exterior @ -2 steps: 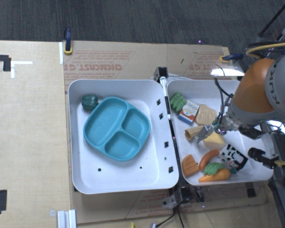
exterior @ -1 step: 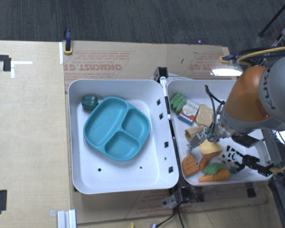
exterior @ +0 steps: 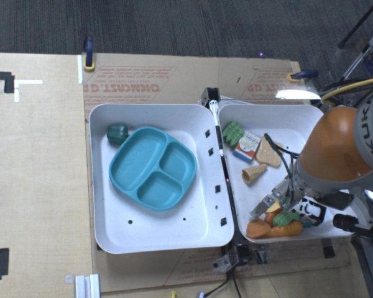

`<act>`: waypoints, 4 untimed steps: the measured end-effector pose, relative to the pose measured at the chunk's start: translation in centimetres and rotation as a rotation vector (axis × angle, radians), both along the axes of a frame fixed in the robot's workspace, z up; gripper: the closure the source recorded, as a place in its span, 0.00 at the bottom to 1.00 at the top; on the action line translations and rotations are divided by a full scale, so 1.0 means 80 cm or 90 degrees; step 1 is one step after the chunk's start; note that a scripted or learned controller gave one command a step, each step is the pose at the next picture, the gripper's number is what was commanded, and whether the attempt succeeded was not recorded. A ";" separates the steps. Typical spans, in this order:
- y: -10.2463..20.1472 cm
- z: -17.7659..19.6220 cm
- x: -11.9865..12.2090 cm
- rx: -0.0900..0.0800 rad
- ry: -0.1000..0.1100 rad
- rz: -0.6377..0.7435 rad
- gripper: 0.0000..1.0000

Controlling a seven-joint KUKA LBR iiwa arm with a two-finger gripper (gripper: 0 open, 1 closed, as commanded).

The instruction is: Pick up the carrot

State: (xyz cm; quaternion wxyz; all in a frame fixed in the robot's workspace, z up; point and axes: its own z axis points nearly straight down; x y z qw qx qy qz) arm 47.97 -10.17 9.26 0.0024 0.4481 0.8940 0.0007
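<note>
The carrot (exterior: 275, 230) lies along the front wall of the right bin (exterior: 311, 120). It is orange, with a green leafy top (exterior: 286, 218) close to its right end. My gripper (exterior: 270, 205) hangs low over the bin's front part, just above and slightly left of the carrot. It sits very close to the carrot, and whether they touch cannot be made out. The arm's orange band (exterior: 336, 144) covers the bin's right side.
The right bin also holds a green vegetable (exterior: 232, 131), a small carton (exterior: 247, 146), a bread slice (exterior: 270, 154) and a cone (exterior: 253, 174). In the left bin (exterior: 99, 185) sit a teal divided plate (exterior: 153, 167) and a dark green item (exterior: 117, 133).
</note>
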 end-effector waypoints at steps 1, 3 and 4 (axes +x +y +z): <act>-0.001 0.012 0.004 0.000 -0.004 -0.004 1.00; 0.141 0.124 0.012 0.000 0.001 -0.086 1.00; 0.140 0.124 0.011 0.000 0.001 -0.086 0.00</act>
